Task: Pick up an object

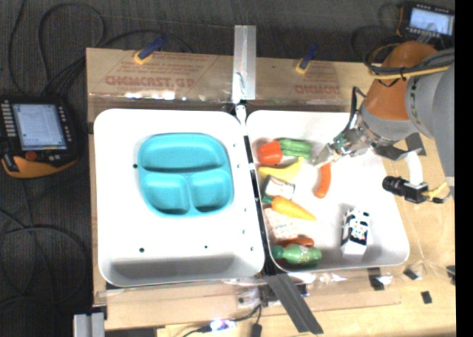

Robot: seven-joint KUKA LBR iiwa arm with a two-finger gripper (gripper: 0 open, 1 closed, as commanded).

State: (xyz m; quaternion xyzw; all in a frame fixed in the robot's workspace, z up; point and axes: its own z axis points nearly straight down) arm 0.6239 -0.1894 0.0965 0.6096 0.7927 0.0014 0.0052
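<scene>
My gripper [325,154] reaches in from the right over the upper middle of the right bin [384,254]. Just below its tip lies a small orange-red chili-shaped toy [322,180], close to it; contact is unclear. To the gripper's left are a red-orange pepper [270,152], a green vegetable [295,147] and a yellow banana [283,170]. An orange carrot [292,208] lies lower down along the bin's left side.
A black-and-white cow-pattern carton [356,229] stands at the right bin's lower right. A green toy [298,255] and a red one [295,240] sit in the lower left corner. The left bin [118,254] holds a blue divided plate [186,173].
</scene>
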